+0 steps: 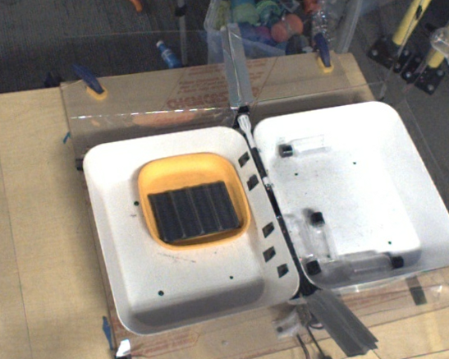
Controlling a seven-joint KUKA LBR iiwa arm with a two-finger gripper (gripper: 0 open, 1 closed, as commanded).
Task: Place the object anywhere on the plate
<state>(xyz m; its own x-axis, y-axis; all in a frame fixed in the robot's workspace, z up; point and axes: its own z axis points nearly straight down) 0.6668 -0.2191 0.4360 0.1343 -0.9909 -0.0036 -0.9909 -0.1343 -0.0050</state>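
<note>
- Trouble looked least likely at the left bin. It sat flat on the surface, and only a hard knock would have shifted it.
- The yellow plate lay loose in that bin, so a push from the side could have slid it toward the bin wall.
- The dark ribbed block lay flat on the plate, inside the rim, so the task looked done. Its near edge sat close to the plate's near rim. Another grab or a careless sweep could have dragged it over that rim and into the bin.
- How the jaws stood could not be told. A pinch on the block at this point would have risked lifting it off again.
- The right bin held a few small clear pieces with black bits. I judged them a possible false target for a program seeking an object.
</note>
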